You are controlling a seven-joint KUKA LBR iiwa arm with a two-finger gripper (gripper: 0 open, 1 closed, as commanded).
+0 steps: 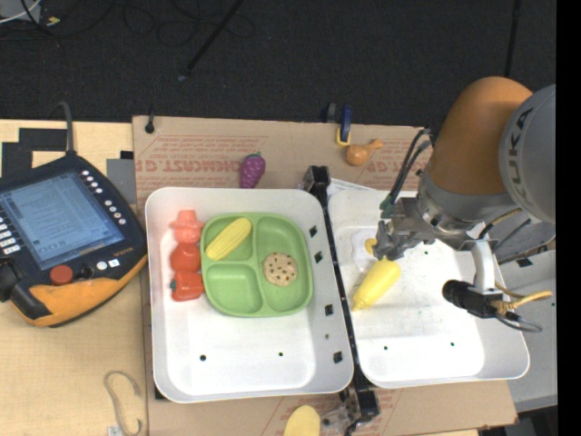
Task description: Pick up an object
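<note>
A yellow oblong toy (pixel 375 284) lies tilted in the right bin (pixel 454 357), near its left wall. My gripper (pixel 385 246) hangs directly over the toy's upper end, touching or nearly touching it. A small yellow bit (pixel 370 243) shows just left of the gripper. In the left bin (pixel 236 361) a green divided plate (pixel 238 293) carries a yellow corn cob (pixel 227 237) and a cookie (pixel 280 268). A red toy figure (pixel 185 257) stands beside the plate on its left.
A purple grape bunch (pixel 252 169) and an orange pear-shaped toy (pixel 361 153) lie on the cardboard behind the bins. Another yellow toy (pixel 302 421) sits in front of the bins. A teach pendant (pixel 54 234) rests at the left.
</note>
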